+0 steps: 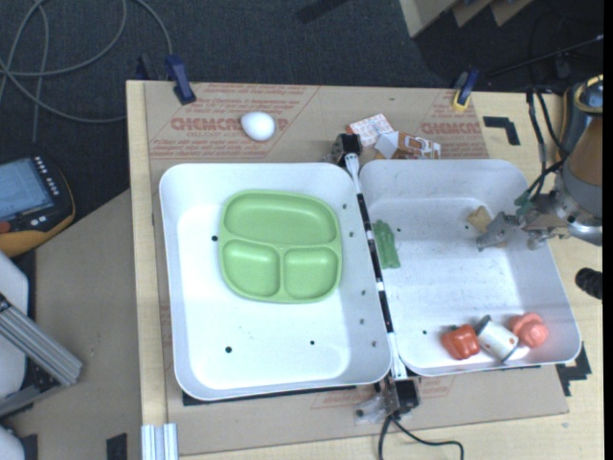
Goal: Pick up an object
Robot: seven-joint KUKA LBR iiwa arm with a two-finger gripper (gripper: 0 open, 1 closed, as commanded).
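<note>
While the grey arm with its orange band (pixel 582 151) reaches in from the right, the 2 shallow white bins sit side by side on the bench, and the right bin (pixel 436 257) carries nearly all the loose pieces, which suggests it is the one being picked from. A small tan block (pixel 478 218) lies near the upper middle of that bin, a flat green strip (pixel 386 244) rests along its left wall, and a cluster of 3 things sits at its lower edge: an orange-red lump (pixel 460 341), a white cylinder (pixel 496 339) and a second orange-red lump (pixel 529 331), pressed close together. The left bin (pixel 187 257) holds a pale green plastic tray with 3 compartments (pixel 281 245), lying flat.

The two-finger gripper (pixel 500 232) hovers low just beside the tan block, on its right, so that block looks like the target. I cannot tell how far the hand is spread, nor whether it touches the block; nothing is plainly held.
</note>
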